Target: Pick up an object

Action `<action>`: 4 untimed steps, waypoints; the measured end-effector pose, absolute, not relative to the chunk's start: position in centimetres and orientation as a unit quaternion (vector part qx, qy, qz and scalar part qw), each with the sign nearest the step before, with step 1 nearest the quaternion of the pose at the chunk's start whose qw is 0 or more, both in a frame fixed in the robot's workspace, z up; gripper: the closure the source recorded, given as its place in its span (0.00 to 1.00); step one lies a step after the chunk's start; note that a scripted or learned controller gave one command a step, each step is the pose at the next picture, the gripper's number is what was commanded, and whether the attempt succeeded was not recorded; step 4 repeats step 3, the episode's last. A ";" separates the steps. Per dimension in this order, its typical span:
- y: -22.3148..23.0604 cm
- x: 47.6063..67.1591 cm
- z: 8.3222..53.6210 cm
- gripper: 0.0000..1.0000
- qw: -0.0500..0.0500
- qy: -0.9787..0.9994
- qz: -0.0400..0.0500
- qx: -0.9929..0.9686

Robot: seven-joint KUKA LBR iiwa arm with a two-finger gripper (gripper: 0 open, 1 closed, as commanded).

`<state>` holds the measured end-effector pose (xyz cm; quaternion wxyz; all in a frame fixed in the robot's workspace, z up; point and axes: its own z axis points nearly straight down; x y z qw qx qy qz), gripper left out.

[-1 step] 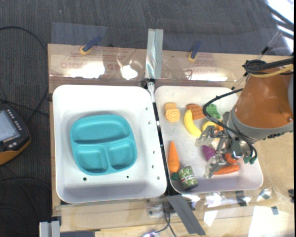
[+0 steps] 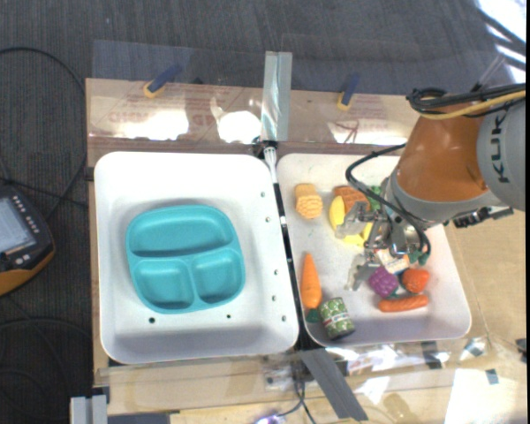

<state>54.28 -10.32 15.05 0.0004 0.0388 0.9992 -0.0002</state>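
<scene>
Pincer: our metal two-finger pincer (image 2: 377,256) hangs low in the right shallow white bin (image 2: 455,321); we cannot tell how far it is open, or whether it grips anything.
Nearest toy: a small purple plastic grape bunch (image 2: 383,282) lies just beside the tips.
Others: orange plastic carrot (image 2: 310,279), green tin can (image 2: 336,317), red tomato (image 2: 415,279).
Left bin: a teal divided plastic tray (image 2: 187,256).
Progress: we judge nothing lifted yet; gripping and raising remain.

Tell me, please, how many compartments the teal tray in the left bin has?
3: on the teal tray, one wide compartment spans the far side, and two smaller ones sit nearer, side by side.
</scene>
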 end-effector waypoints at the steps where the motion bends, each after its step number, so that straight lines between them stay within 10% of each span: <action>1: -9.6 59.1 9.0 0.00 0.006 0.997 -0.001 0.081; 2: -9.6 59.3 10.2 1.00 0.009 0.997 -0.002 0.080; 4: -3.5 62.9 18.5 1.00 0.002 0.986 0.000 0.169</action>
